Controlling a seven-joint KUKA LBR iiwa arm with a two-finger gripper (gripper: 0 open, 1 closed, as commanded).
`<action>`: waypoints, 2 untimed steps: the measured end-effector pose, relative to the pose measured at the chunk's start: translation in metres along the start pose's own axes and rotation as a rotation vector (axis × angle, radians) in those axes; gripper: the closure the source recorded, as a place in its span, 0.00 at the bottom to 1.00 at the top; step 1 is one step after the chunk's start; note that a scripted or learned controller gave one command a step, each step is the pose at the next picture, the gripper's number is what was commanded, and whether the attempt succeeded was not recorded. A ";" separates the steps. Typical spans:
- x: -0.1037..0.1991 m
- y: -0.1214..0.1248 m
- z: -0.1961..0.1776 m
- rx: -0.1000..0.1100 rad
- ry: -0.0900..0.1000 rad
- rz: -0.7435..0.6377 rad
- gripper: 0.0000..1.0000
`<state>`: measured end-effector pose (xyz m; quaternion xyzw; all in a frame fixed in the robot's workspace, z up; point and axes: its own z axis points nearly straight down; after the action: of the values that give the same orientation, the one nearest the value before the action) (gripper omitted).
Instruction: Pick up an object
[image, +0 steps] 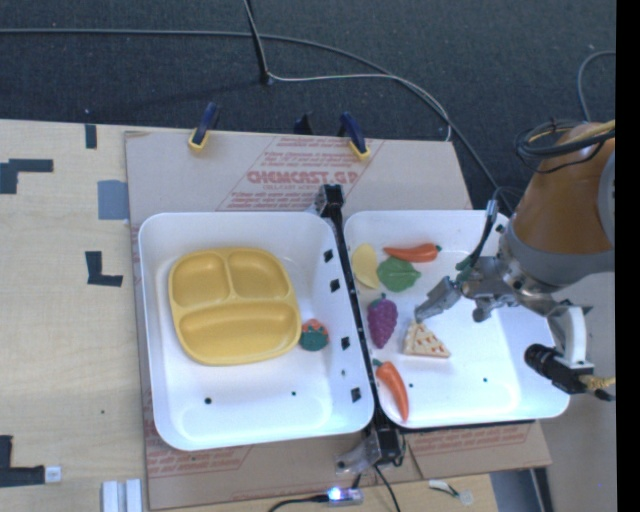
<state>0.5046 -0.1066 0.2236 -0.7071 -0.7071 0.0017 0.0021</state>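
Likely target: the wedge (426, 342), a toy slice, lying flat on the right bin (500, 395) floor just below and slightly left of the claw (460, 303). Nothing is gripped. The claw is seen apart, one finger angled down-left toward the wedge, the other to its right, with open floor between; the spread suggests a grasp is being prepared, not completed.

Left of the claw, the grapes (382, 320) lie close beside the wedge. Up-left of the claw, a green leaf (398, 274) and a yellow piece (365, 266) are bunched against the bin's left wall, with a red pepper (412, 252) above them. Below-left, well past the wedge, a carrot (393, 388) rests along the wall. Crowding at the wall probably makes those harder picks; the wedge sits clearer.

Far left of the claw, in the left bin (240, 420), a yellow tray (234, 305) is laid flat, with a small round toy (313, 336) touching its right edge.

The arm (560, 215) is held over the right bin's right side.
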 end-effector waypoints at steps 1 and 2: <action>0.000 0.001 -0.002 -0.005 0.000 -0.001 0.00; -0.001 -0.009 0.053 0.000 0.000 0.000 0.00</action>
<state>0.4951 -0.1071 0.1708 -0.7071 -0.7071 0.0017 0.0020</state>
